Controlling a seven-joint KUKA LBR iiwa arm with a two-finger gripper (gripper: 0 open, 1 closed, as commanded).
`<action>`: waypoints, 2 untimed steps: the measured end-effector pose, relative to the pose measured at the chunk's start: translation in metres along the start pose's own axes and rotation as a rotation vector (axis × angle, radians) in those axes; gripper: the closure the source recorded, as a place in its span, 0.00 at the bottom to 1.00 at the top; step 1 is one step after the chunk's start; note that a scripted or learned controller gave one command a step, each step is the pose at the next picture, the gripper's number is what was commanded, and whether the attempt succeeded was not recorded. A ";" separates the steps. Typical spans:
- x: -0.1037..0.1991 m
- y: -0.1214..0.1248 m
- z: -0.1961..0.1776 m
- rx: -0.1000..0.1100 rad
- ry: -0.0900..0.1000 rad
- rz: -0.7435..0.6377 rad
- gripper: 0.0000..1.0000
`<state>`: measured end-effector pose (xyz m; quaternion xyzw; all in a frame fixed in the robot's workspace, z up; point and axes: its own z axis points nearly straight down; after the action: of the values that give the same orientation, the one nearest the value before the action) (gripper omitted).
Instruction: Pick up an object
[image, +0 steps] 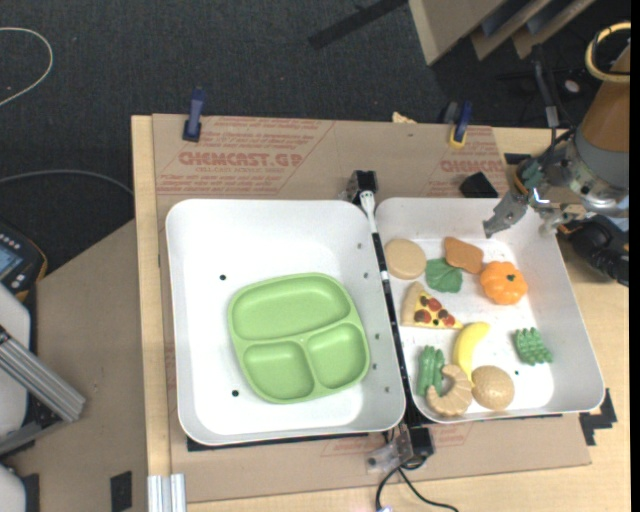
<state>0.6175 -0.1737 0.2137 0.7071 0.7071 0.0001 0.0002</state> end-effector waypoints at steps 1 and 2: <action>0.006 -0.044 0.107 -0.016 -0.006 0.000 0.00; 0.064 -0.111 0.129 0.005 0.003 0.000 0.00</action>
<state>0.5061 -0.1101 0.0845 0.7071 0.7071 -0.0006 -0.0027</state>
